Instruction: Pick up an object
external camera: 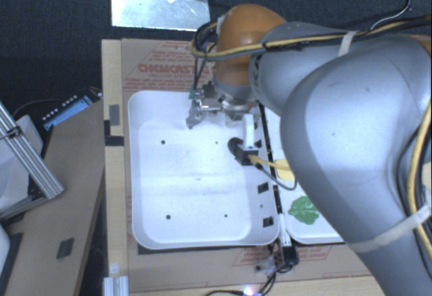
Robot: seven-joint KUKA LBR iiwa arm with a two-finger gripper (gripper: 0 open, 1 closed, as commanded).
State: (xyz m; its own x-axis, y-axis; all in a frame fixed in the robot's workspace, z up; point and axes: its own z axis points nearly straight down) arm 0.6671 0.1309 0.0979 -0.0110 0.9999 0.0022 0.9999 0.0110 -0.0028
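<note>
We watch the pincer hang over the left bin toward the table's far edge, spread or pressed together we cannot tell, probably seeking a grasp, yet the green object lies in the right bin.

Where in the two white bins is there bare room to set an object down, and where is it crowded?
The left bin has bare floor from its left wall to its right wall, below the tool. Its top right corner is crowded by the tool. The right bin is largely covered by the arm, with a green object on its visible strip.
</note>
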